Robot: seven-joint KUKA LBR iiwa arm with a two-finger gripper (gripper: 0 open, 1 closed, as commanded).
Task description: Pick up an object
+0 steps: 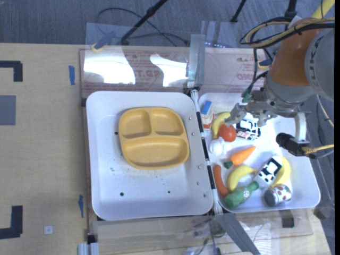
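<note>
My gripper (248, 116) hangs over the back of the right bin (311, 187), open, its fingers spread to either side. Just below it lies a small black-and-white toy (248, 128), not gripped as far as I can see. To the gripper's left sit a red tomato (228, 133) and a yellow banana (219, 122). Nearer the front lie an orange carrot (243, 154), a second banana (239, 175), another black-and-white toy (270, 169), a green bottle-shaped toy (239, 196), a red chilli (219, 178) and a small can (277, 195).
The left bin (101, 158) holds a yellow divided plate (153, 137). A low wall (204, 158) separates the two bins. The arm's grey body with its orange band (291, 62) and cables fill the upper right, above the right bin's back edge.
</note>
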